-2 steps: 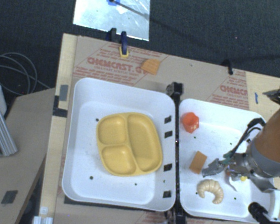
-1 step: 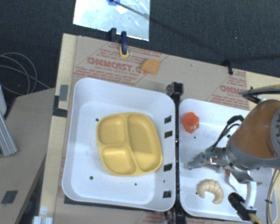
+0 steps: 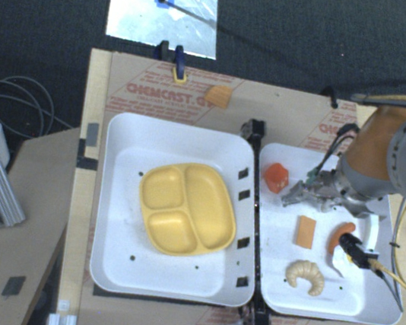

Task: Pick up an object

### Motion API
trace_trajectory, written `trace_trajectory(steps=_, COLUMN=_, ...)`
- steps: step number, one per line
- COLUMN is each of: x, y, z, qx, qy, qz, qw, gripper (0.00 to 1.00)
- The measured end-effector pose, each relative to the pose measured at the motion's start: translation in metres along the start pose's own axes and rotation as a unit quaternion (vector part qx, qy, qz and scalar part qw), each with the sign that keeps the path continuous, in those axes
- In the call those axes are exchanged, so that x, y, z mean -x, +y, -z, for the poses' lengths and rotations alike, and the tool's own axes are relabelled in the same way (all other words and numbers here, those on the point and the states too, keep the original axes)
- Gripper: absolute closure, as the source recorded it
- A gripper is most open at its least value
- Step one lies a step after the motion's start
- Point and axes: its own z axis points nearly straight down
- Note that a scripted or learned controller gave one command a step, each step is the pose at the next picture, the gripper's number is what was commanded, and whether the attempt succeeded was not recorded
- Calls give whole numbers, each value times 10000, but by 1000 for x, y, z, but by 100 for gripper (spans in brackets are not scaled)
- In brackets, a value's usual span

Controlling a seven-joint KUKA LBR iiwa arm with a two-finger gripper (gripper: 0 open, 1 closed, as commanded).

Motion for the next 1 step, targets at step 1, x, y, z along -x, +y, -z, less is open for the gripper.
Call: trace_trajectory(steps=1, x=0, y=-45, z=-2, qx=-64, qy=18, qz=-30, qw=10000, gripper=0)
